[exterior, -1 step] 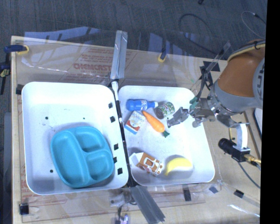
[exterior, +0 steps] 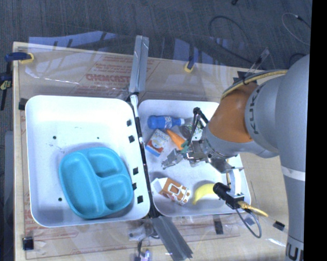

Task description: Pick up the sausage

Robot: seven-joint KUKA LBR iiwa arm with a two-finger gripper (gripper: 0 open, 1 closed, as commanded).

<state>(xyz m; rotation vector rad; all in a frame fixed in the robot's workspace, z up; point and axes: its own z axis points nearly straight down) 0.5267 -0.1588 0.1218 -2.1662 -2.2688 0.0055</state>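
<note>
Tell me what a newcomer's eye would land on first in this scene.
The big grey arm with its orange band dominates, reaching in from the right over the right bin, its gripper low among the clutter. Next comes the bright blue divided tray lying alone in the left bin. Small items ring the gripper: a blue bottle, a yellow banana, an orange-and-white carton.

Divided tray [exterior: 96, 181] in left bin [exterior: 41, 117]; banana [exterior: 202, 191] in right bin [exterior: 169, 109]

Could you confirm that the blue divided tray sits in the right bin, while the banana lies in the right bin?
Not quite: the camera view shows the blue divided tray in the left bin; the banana does lie in the right bin.
</note>
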